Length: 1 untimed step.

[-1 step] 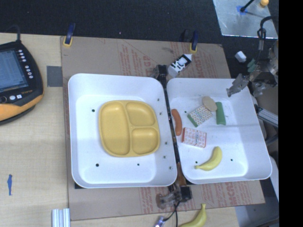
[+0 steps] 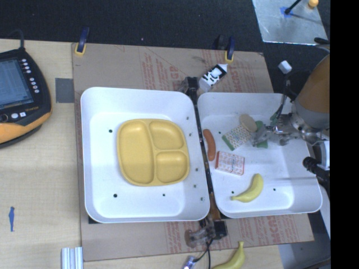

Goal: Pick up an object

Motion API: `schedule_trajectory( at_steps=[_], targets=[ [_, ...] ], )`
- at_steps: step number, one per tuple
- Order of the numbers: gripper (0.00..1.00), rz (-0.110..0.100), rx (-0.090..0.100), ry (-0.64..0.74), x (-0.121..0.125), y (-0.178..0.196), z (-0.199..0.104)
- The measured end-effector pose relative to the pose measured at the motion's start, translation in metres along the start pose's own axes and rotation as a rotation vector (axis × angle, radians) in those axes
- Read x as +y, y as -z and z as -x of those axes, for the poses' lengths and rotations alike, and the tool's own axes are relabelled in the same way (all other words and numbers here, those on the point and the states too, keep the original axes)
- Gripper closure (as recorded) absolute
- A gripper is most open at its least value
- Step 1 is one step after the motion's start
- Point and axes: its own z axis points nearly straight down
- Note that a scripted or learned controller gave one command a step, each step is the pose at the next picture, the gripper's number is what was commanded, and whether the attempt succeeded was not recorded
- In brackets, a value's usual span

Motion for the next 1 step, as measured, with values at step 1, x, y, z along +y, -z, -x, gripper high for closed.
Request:
schedule_trajectory(
  at_steps=[1],
  targets=[
    [0.00, 0.001, -0.001, 0.002, 0.0452, 0.0012, -0.0463]
  ],
)
